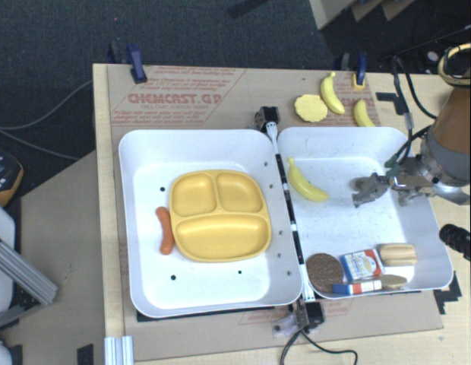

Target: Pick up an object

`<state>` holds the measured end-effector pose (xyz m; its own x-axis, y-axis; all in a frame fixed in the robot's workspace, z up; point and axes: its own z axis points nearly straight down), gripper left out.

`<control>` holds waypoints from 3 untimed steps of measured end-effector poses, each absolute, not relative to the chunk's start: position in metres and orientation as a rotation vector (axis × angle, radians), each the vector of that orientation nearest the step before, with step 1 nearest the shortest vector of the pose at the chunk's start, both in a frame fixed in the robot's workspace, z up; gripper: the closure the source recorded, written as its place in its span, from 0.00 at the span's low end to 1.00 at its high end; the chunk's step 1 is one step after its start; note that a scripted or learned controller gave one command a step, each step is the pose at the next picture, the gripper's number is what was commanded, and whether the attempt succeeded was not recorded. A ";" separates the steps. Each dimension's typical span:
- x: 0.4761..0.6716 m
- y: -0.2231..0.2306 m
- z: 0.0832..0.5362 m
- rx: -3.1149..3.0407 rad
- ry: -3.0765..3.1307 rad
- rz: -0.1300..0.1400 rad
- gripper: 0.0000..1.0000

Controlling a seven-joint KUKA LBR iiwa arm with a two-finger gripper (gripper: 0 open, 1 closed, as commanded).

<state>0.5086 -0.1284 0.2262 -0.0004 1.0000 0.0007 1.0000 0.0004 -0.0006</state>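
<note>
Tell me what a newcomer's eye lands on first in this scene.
The yellow divided plate in the middle of the left bin, with a small sausage lying beside its left edge. Next, the banana in the right bin, with the tool hovering a little to its right.

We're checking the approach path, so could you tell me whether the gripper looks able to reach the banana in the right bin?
Probably yes: the gripper hovers beside the banana, with bare bin floor between them.

bare bin floor (349,234) mid-right, banana (306,182) at left, packets (370,269) crowding near corner
</note>
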 end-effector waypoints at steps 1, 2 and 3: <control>0.566 -0.197 0.127 -2.225 -2.219 0.003 0.00; 0.626 -0.220 0.105 -2.219 -2.225 -0.005 0.00; 0.591 -0.218 0.085 -2.212 -2.223 -0.012 0.00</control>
<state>0.5906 -0.2180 0.0853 -0.0051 0.9999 0.0098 1.0000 0.0051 0.0013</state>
